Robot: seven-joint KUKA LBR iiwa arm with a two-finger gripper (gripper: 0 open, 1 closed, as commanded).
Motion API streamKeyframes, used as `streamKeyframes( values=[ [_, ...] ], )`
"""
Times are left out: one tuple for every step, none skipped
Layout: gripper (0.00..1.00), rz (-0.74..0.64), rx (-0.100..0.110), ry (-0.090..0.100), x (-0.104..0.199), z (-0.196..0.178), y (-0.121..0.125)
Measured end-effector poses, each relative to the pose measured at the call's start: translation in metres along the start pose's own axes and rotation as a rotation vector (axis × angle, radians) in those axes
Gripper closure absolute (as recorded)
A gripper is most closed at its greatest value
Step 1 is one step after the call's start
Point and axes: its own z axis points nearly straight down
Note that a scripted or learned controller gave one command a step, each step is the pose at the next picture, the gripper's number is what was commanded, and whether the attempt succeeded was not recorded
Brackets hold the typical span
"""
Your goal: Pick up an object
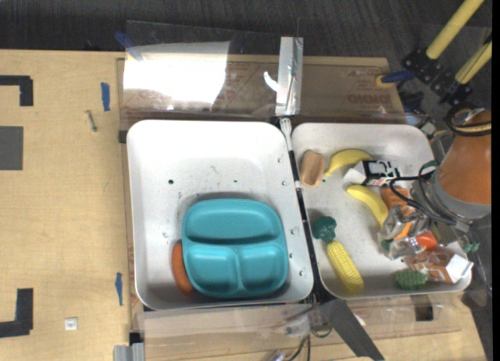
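Note:
The right bin (406, 137) holds several toy foods. A tan bread-like piece (311, 167) lies at its far left, beside a yellow banana (348, 159). A second banana (371, 201) lies nearer the middle. A dark green broccoli (324, 228) and a yellow corn cob (344, 266) sit at the near left. My gripper (402, 230) hangs low over the right side of this bin, just right of the second banana, tangled in cables. A small green piece (410, 279) and an orange-and-white item (444, 267) lie just in front of it.
The left bin (203, 156) holds a teal divided tray (233, 246) with an orange object (179, 267) peeking out under its left edge. The arm's orange band (470, 172) stands over the right bin's right rim. A metal divider (289, 78) rises behind the bins.

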Motion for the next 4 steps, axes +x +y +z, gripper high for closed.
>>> streamKeyframes(
  values=[
    [1.0, 0.036, -0.001, -0.001, -0.04, -0.12, 0.047],
    [1.0, 0.131, -0.004, 0.004, -0.072, -0.127, 0.085],
    [1.0, 0.108, -0.004, 0.007, -0.112, -0.112, 0.051],
    [1.0, 0.132, -0.006, 0.004, -0.196, -0.124, 0.084]
  ],
)
